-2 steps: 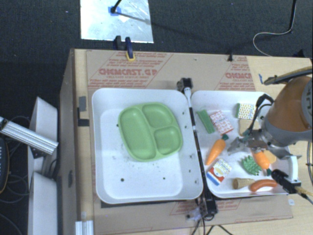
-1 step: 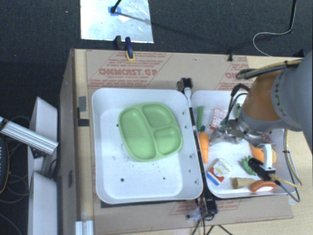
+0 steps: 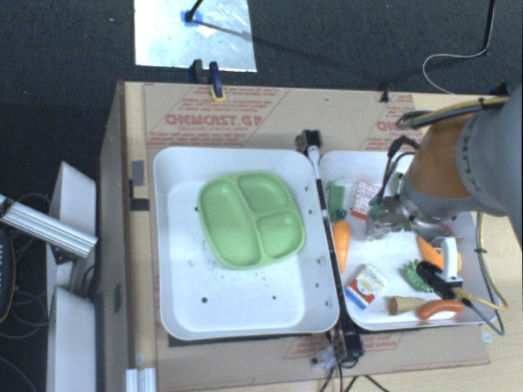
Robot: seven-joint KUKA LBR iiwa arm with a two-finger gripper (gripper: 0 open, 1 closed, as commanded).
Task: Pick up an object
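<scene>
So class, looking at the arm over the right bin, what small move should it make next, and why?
Probably lower the gripper toward the carrot just left of it. It hangs over the right bin, and nothing is visibly held.

Green divided plate (image 3: pixel 252 219) in left bin (image 3: pixel 176 219), cardboard (image 3: pixel 214 117) beneath

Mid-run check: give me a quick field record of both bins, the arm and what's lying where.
left bin: holds a green divided plate, lying flat
right bin: holds the loose small items
near divider: orange carrot, green item above it
front of right bin: small white and red packet, orange sausage-shaped piece, green leafy piece
arm: reaches in from the right, over the right bin
gripper: low over the right bin's middle; nothing seen between its fingers
grasp state: cannot tell
</scene>
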